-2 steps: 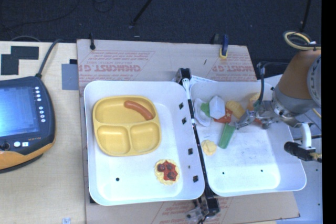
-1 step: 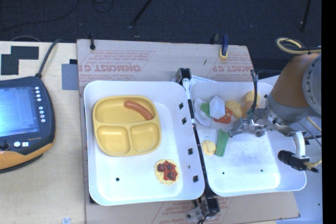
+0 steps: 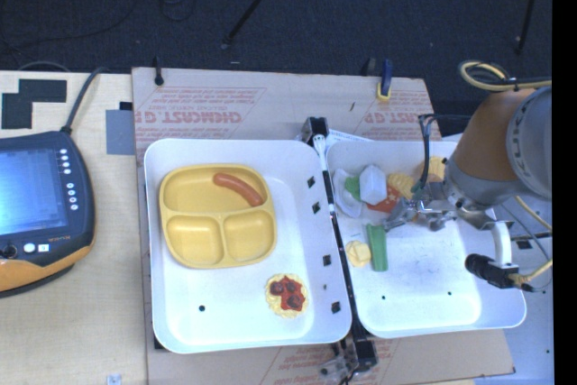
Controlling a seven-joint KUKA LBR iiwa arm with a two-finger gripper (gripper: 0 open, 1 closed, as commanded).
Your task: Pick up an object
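A cardboard-topped bench bears two white bins and a teach pendant.

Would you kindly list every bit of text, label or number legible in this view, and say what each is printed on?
Red print on the cardboard sheet under the bins: it is upside down and blurred, roughly "CHEMCAST GP", not certain.
Fainter red print on the cardboard's lower edge: too blurred to read.
Screen and buttons of the handheld pendant: too small to read.
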